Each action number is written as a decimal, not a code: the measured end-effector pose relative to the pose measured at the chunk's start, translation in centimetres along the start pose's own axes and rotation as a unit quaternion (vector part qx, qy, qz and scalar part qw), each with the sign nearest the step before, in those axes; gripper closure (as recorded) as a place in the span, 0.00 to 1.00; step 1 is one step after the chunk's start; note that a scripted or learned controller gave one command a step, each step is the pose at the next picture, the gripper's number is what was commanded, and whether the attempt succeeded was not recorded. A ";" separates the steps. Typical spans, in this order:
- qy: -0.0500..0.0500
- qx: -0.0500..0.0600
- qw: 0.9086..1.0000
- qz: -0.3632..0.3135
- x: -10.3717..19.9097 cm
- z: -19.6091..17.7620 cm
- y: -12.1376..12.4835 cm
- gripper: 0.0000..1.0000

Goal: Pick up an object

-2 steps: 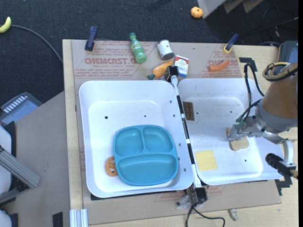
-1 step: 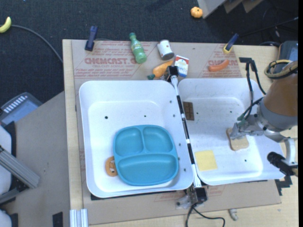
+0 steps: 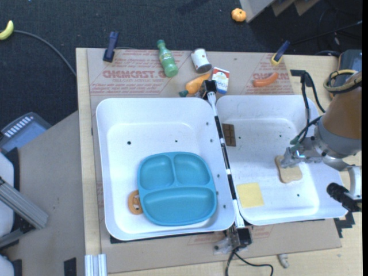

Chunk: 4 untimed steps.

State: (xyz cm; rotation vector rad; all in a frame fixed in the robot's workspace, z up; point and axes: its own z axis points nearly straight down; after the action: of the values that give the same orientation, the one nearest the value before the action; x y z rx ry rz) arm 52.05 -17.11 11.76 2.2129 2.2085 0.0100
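One tan, bread-shaped slice (image 3: 290, 172) lies under the tool (image 3: 293, 158), whose grip I cannot tell.

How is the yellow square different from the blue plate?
The yellow square is small, flat and plain; the blue plate is much bigger, with three sections. The square lies in the right bin, the plate in the left bin. The square has sharp corners; the plate's corners are rounded. Both rest near their bins' front edges.
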 end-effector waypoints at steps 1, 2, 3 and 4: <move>0.003 0.009 1.000 -0.001 -0.7 -1.2 -4.2 1.00; 0.004 0.008 1.000 -0.001 -0.7 -1.2 -4.1 0.00; 0.002 0.005 1.000 -0.002 3.0 3.1 0.0 0.00; 0.002 0.007 1.000 -0.001 -1.7 -2.4 0.6 0.00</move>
State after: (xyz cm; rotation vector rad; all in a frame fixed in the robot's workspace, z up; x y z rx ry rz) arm 52.65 -18.79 14.20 2.2202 2.2189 -0.0004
